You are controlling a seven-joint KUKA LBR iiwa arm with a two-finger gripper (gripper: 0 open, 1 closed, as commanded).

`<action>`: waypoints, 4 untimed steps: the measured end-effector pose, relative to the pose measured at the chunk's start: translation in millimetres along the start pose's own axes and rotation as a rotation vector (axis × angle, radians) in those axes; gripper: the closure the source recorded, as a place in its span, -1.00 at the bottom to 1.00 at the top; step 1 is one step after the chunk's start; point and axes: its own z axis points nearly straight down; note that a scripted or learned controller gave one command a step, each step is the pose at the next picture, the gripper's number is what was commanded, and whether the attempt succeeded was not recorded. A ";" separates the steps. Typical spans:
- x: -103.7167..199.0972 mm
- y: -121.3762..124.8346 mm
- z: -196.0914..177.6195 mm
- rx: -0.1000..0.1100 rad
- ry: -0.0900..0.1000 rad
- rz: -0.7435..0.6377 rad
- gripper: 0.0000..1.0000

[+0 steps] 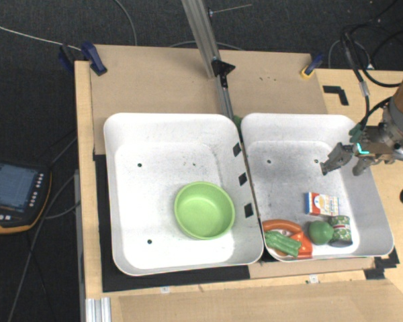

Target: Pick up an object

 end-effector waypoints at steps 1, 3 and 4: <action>0.0 0.0 0.0 0.000 0.000 0.000 -1.00; -3.8 1.6 102.2 0.005 0.001 0.001 -1.00; 2.4 -4.9 161.0 0.005 0.001 0.000 -1.00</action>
